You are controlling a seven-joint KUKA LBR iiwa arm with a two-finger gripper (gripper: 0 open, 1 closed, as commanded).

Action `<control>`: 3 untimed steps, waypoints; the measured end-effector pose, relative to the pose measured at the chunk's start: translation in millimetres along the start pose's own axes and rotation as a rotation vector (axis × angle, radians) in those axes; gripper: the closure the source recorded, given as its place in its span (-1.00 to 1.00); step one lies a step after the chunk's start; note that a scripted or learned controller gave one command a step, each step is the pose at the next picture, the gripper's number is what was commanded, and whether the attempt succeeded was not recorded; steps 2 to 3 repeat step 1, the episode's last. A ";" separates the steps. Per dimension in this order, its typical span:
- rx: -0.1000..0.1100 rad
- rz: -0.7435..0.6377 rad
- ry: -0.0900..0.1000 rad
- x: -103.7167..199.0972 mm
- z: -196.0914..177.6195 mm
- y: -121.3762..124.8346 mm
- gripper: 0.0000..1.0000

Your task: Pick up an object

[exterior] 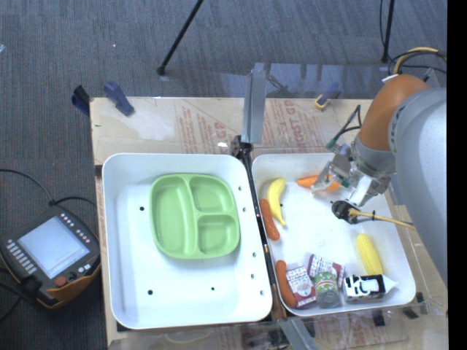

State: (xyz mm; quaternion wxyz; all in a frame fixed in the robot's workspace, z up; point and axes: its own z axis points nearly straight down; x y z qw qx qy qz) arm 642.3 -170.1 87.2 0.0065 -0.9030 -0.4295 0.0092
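Two shallow white bins stand side by side on a brown bench (168,126) whose surface carries red printed lettering, too faint and skewed to read. The left bin (124,268) holds one item: a light green divided plate (195,215) with three compartments, lying flat near the bin's middle.

The right bin (328,246) holds the loose objects. One yellow banana (276,197) lies near its left wall, touching one of two reddish-orange sausages (270,221), which lies along that wall; the second sausage (285,283) lies at the bin's near left corner. Just beside that one are two small packets: a red and white one (300,284) and a dark red one (319,264), with a green-labelled can (329,290) between and below them. Their labels are too small to read. One black and white carton (364,286) lies at the near right, and one yellow corn cob (368,254) lies just above it. One orange carrot (315,182) lies at the far side.

The arm (408,144) enters from the right, its orange band above the wrist. The gripper (326,181) sits low over the carrot, touching or nearly touching it; whether its fingers are apart or together cannot be told. A black cable (365,215) trails beside it.

Outside the bins, a grey handheld control pendant (49,254) rests on the floor at left, and two blue clamps (98,97) sit at the bench's far left corner.
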 end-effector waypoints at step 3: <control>0.007 -0.008 -0.005 0.6 -5.1 -1.3 1.00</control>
